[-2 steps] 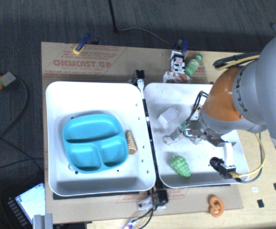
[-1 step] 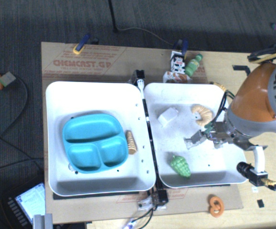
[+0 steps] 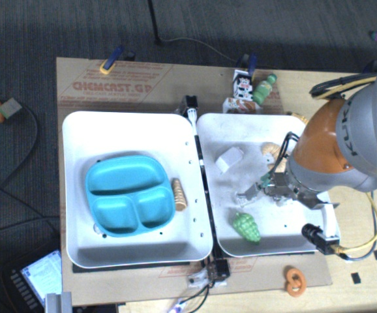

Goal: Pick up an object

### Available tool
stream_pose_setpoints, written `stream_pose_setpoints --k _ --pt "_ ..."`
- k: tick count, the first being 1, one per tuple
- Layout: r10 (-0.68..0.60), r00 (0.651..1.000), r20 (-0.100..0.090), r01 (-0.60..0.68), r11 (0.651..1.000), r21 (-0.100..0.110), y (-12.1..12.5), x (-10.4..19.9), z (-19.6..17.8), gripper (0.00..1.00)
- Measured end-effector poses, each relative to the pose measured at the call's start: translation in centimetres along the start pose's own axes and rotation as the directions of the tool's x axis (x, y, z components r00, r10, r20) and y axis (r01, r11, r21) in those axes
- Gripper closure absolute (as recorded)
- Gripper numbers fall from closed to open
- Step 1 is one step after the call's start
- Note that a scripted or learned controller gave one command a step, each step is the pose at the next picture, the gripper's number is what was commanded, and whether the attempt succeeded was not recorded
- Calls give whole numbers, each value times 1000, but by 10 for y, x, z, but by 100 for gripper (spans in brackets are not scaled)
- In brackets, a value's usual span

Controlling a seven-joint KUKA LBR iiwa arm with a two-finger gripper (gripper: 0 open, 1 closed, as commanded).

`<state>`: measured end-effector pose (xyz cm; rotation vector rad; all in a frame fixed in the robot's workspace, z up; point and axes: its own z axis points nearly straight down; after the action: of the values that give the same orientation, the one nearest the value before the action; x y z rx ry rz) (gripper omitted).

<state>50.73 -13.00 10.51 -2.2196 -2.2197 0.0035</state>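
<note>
My gripper (image 3: 261, 189) hangs low over the middle of the right bin (image 3: 222, 240), reaching in from the right under the orange wrist band. Its metal fingers (image 3: 247, 195) point left toward the bin floor, with nothing seen between them. A green bumpy toy (image 3: 246, 227) lies just below the gripper near the bin's front wall. A small white block (image 3: 229, 159) rests up and to the left of the gripper. A tan object (image 3: 271, 150) peeks out beside the arm at the upper right.
The left bin (image 3: 77, 135) holds a blue divided plate (image 3: 130, 194) and a brown cylindrical piece (image 3: 178, 194) beside it. A small bottle and carton (image 3: 248, 91) stand behind the right bin. An orange ring (image 3: 295, 280) lies on the bench in front.
</note>
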Motion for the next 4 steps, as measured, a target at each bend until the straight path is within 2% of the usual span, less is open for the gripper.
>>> stream_pose_setpoints --k 1,2,4 --pt "0 1000 0 0 1000 0 -22 11 8 0" --pt "-1 1000 -1 1 1000 -3 -24 36 -5 0" --pt "0 1000 0 0 1000 0 -24 29 11 0"
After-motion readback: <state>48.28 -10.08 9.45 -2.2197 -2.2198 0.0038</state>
